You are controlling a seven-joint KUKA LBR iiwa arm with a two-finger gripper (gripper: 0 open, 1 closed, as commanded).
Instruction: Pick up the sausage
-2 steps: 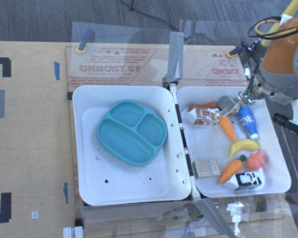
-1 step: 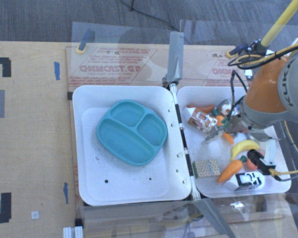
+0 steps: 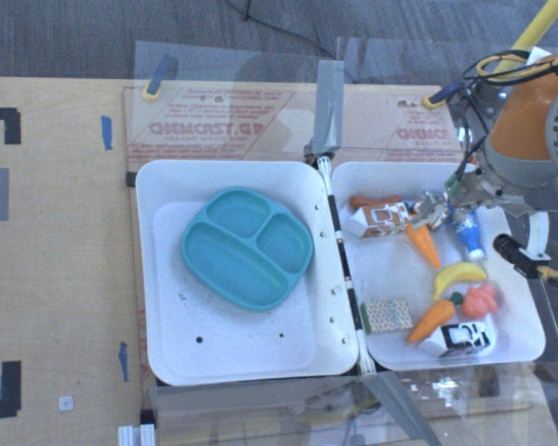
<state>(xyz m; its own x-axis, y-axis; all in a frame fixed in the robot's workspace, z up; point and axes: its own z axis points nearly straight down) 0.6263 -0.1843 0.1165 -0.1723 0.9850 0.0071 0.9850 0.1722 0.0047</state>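
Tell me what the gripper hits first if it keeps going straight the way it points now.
The gripper points toward the view's left, low over the right bin. First in line is probably the small milk carton, with the sausage lying just behind it; depth is unclear from above.

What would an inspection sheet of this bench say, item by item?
Surface: two shallow white bins side by side on a wooden bench.
Job's things: reddish-brown sausage at right bin's far edge.
Clutter: teal divided plate in left bin; small milk carton, two orange carrots, yellow banana, blue tube in right bin.
Grippers: metal two-finger gripper low beside the carton.
Cables: black and yellow cables on the arm.
Surroundings: grey carpet.
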